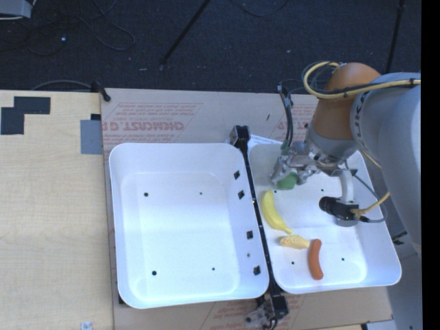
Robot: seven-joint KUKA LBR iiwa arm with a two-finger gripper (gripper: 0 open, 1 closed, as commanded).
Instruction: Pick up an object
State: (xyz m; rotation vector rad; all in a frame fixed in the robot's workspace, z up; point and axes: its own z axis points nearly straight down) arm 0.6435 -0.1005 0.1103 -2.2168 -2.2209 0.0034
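Sausage point(315, 258), yellow piece point(294, 241) and banana point(273, 212) lie near the right bin's point(371, 270) divider edge. Behind them, the claw point(289, 176) clenches a green object point(287, 181); left bin point(179, 225) floor open.

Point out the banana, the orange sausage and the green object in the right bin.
banana point(273, 212): camera view, middle of its curved body.
orange sausage point(315, 259): camera view, mid-length.
green object point(288, 181): camera view, its visible green surface below the wrist.
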